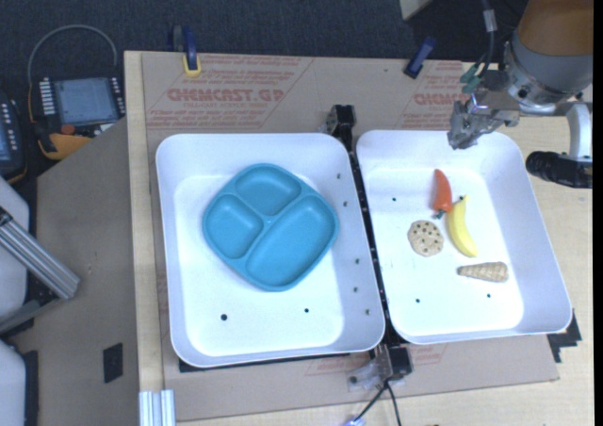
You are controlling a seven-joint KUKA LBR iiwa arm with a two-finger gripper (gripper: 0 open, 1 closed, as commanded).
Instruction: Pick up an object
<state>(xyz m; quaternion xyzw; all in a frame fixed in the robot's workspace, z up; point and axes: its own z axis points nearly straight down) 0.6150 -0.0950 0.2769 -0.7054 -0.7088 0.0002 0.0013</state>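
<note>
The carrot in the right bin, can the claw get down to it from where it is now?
Probably yes. The claw hangs over the right bin's far edge, and the carrot lies just nearer the camera with open floor around it. Only the banana sits close, at its near end.

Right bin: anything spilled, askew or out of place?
Nothing stands out. The right white bin holds an orange carrot, a yellow banana, a round speckled cookie and a beige cone, all loose on its floor. The carrot and banana lie close together. The end effector is above the bin's far rim.
</note>
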